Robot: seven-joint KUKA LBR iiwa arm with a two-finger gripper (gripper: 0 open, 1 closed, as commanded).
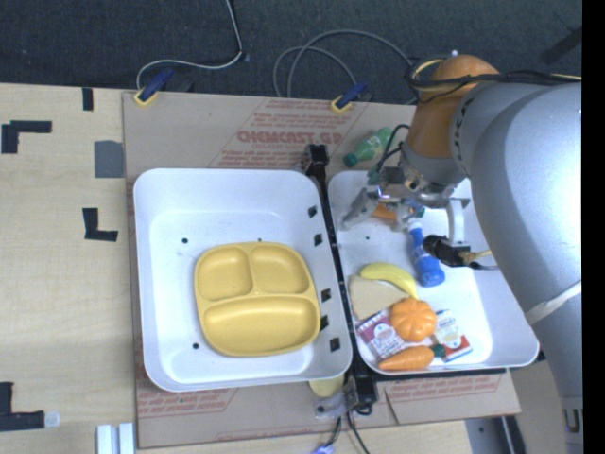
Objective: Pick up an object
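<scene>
- While the arm [529, 197] reaches in from the right, its end effector [397, 201] hangs low over the far part of the right bin [492, 320]; whether it is apart or together, one cannot tell, because the wrist covers it.
- Just under the end effector lies something small and orange [383, 211], too hidden to name, and it is not seen to be held.
- The candidates for picking all lie in the right bin: a blue bottle [423, 258], a banana [386, 276], a small pumpkin [413, 319], a carrot [408, 357] and a flat packet [378, 334].
- A green bottle [367, 147] lies outside, on the surface just behind the bin's far rim.
- The left bin [151, 253] carries a yellow divided plate [255, 298], well apart from the arm.
- Risk, as a judgement: the things near the end effector are crowded, so a closing could pinch nothing, or push the blue bottle aside.
- Round things such as the pumpkin and the bottle would probably roll or slip if they are gripped off centre.
- The bin's far wall is near, and a descent there could touch it.
- The blue bottle's long axis runs from far to near, slightly slanted to the right, but which end is the cap is unclear.
- The banana lies across, curving toward the near right; the carrot's long axis is almost left to right.
</scene>
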